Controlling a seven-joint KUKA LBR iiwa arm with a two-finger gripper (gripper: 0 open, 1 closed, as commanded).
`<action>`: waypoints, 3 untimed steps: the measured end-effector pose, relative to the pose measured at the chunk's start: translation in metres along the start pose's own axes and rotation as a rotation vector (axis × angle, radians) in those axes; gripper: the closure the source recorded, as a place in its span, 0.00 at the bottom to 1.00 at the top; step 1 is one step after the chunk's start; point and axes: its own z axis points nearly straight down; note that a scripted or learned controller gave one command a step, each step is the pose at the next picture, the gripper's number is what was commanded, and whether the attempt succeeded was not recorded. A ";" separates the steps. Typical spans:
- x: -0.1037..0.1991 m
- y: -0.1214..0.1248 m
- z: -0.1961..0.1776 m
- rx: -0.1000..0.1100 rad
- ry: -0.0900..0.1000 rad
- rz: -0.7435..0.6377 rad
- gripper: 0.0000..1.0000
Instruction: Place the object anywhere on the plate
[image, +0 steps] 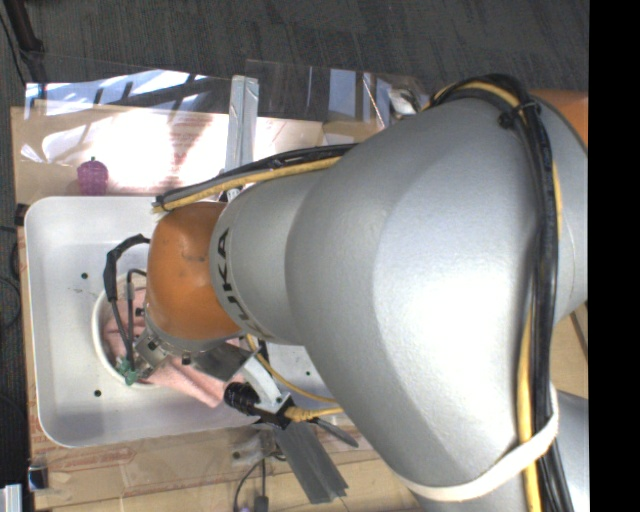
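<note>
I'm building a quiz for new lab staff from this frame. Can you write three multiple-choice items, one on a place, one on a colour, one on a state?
1. Where is the small purple object?
A. Outside the white bin, beyond its far rim
B. On the plate
C. On top of the arm

2. What colour is the band above the arm's wrist?
A. Blue
B. Orange
C. Green

3. How does the arm stand over the plate?
A. Lying flat on the floor
B. Parked away from the bin
C. Reaching down over the plate, hiding most of it

Answers: 1 A, it sits past the white bin rim at upper left. 2 B, the band is orange. 3 C, only the plate's left edge shows.
</note>
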 end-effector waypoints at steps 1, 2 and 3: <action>-0.058 -0.023 -0.057 -0.003 -0.001 -0.089 1.00; 0.026 0.026 -0.029 0.001 -0.001 -0.107 1.00; -0.074 0.061 -0.175 -0.004 -0.002 -0.323 1.00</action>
